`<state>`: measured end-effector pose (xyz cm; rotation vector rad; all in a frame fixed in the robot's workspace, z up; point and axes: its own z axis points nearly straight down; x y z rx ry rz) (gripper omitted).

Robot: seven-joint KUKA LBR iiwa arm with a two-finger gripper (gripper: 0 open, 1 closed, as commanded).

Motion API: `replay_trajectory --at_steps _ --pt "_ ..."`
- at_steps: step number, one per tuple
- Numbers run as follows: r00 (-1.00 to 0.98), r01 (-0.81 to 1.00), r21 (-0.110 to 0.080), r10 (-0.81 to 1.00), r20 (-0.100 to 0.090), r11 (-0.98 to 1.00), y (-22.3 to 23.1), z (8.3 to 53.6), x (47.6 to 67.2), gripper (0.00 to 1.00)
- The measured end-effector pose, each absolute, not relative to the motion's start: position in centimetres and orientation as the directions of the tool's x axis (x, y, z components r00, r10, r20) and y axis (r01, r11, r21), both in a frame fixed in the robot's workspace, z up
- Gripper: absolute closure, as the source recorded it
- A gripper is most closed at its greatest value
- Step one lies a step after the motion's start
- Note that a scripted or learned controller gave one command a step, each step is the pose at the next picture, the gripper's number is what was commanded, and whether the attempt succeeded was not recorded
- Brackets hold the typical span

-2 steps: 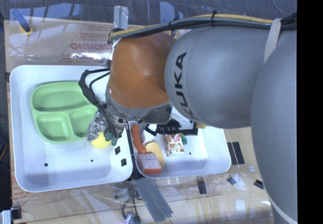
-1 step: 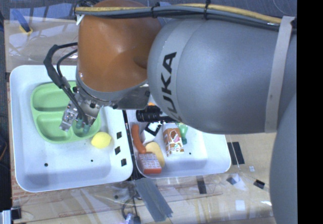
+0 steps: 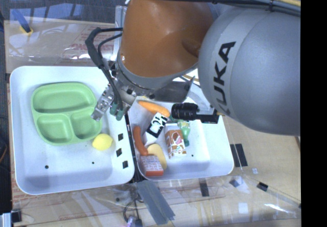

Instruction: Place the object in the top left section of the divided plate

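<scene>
The grey arm's gripper (image 3: 108,104) hovers at the right rim of the green divided plastic plate (image 3: 65,112) in the left white bin (image 3: 30,169), apparently carrying nothing, though I cannot tell whether its jaws are apart; the small yellow lemon-like object (image 3: 102,142) just below the plate seems the likely pick, while the orange carrot (image 3: 153,107) and small carton (image 3: 175,143) crowd the right white bin (image 3: 217,162).

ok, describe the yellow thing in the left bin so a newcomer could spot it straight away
Start at the left white bin, which holds a green divided plate. Just off the plate's lower right corner, on the bin floor, sits a small round yellow lemon-like object. It is the one loose item in that bin; the other toy foods lie piled in the right bin.
</scene>
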<state>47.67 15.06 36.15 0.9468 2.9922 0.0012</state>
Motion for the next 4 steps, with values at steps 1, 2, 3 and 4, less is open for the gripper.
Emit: replay_trajectory --at_steps 1,2,3,4 --pt "-0.855 0.519 0.001 0.519 -0.002 0.855 19.1 43.7 47.6 1.00" --pt "-0.790 0.614 -0.005 0.614 0.001 0.790 21.6 24.3 49.3 1.00" --pt "-0.570 0.822 0.001 0.822 -0.001 0.570 18.2 34.5 49.5 1.00" --pt "-0.328 0.945 0.000 0.945 -0.001 0.328 14.8 36.2 47.7 1.00"
